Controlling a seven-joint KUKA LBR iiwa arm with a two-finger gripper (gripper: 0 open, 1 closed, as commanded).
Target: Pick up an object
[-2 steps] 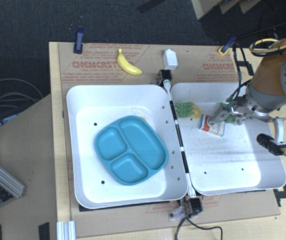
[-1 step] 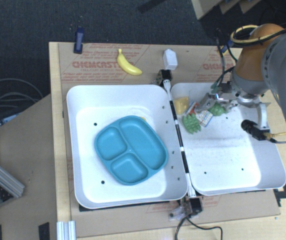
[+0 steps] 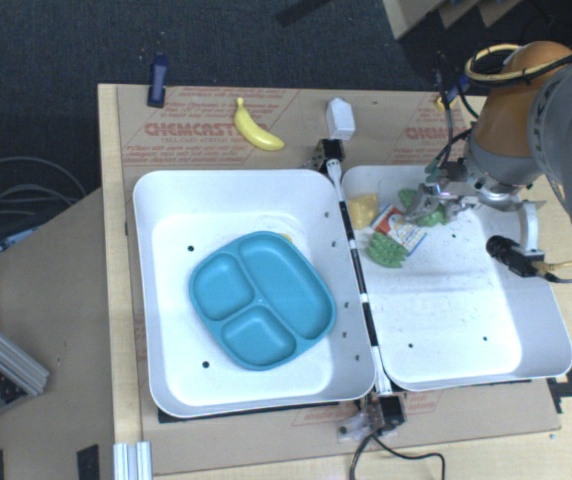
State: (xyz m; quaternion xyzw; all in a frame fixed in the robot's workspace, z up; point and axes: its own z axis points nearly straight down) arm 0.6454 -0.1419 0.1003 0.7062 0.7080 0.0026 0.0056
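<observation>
In the right bin [image 3: 466, 348], a small pile lies at the back left: a pale yellow piece [image 3: 364, 209], a green leafy toy [image 3: 387, 252] and a white-and-red packet [image 3: 404, 232]. My gripper [image 3: 429, 200] is low over the pile's right side, at the packet's upper end and a small green and red item [image 3: 409, 199]. Whether it touches any of them is unclear. The grey arm with its orange band [image 3: 514, 108] reaches in from the upper right.
A blue divided plate [image 3: 260, 299] lies in the left bin [image 3: 166, 218]. On the bench behind the bins are a yellow banana [image 3: 257, 129], a small blue object [image 3: 157, 80] and a white block [image 3: 340, 118]. A black cable end [image 3: 511, 255] hangs by the wrist.
</observation>
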